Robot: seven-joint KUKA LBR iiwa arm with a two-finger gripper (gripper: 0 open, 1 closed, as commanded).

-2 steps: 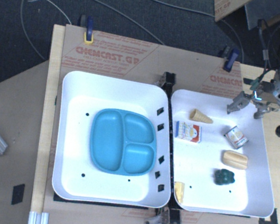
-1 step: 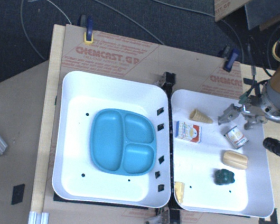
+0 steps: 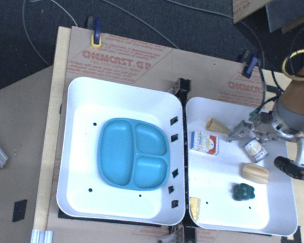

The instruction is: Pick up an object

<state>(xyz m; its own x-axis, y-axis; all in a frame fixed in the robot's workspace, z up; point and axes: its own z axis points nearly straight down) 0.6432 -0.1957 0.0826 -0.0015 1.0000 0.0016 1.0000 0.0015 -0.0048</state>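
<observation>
Claw (image 3: 253,134) hovers near right bin's (image 3: 280,219) far edge, by small can (image 3: 255,150)

- Two white bins: left bin (image 3: 74,133) and right bin (image 3: 274,218), side by side.
- One blue tray (image 3: 133,154), with three compartments, in the left bin.
- One carton (image 3: 203,143) in the right bin, just right of the divider between the bins.
- One cone (image 3: 218,126), above the carton.
- One tan block (image 3: 255,173), right of the carton.
- One green lump (image 3: 243,192), below the block.
- One yellow piece (image 3: 193,205) at the right bin's lower left corner.
- One small can (image 3: 255,149), above the block.
- Two blue clamps, (image 3: 97,31) and (image 3: 250,64), on the board's far edge.
</observation>
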